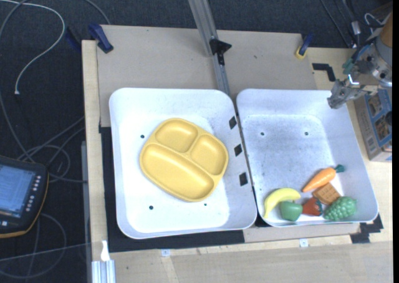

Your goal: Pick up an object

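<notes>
Several toy foods lie in the near right corner of the right bin (280, 132): a yellow banana (278, 199), a green apple (290, 211), a small red piece (312, 206), an orange carrot (322, 179), a brown block (326, 194) and a green bunch of grapes (341, 208). My gripper (340, 96) hangs over the bin's far right corner, well apart from the foods, with nothing seen in it.
The left bin (128, 144) holds a yellow divided plate (184, 159). A metal post (206, 20) rises at the back between the bins. Blue clamps (100, 37) sit on the bench's far corners. Cables and a pendant (19, 194) lie on the floor at left.
</notes>
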`<action>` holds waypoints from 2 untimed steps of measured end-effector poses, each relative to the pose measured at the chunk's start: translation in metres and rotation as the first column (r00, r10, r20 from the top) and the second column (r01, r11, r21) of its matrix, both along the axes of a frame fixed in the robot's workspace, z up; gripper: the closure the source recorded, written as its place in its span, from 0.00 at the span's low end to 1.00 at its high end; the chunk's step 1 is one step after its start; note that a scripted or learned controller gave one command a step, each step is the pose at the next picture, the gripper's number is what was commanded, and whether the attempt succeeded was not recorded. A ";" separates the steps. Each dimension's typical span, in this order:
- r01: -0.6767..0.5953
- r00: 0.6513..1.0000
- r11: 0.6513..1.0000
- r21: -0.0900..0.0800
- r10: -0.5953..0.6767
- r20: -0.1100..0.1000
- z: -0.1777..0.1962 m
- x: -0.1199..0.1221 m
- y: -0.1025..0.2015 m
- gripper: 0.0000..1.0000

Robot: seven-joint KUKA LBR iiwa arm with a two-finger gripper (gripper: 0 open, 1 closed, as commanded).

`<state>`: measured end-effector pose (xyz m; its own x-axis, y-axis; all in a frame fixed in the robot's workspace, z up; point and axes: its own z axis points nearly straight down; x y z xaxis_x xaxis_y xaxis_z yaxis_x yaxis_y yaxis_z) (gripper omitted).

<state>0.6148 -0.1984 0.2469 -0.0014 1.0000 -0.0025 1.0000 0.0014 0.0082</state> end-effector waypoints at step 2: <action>-0.007 1.000 1.000 0.005 0.007 -0.006 -0.002 0.004 0.115 1.00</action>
<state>0.6189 -0.0836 0.2453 -0.0081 1.0000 0.0023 1.0000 0.0081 0.0021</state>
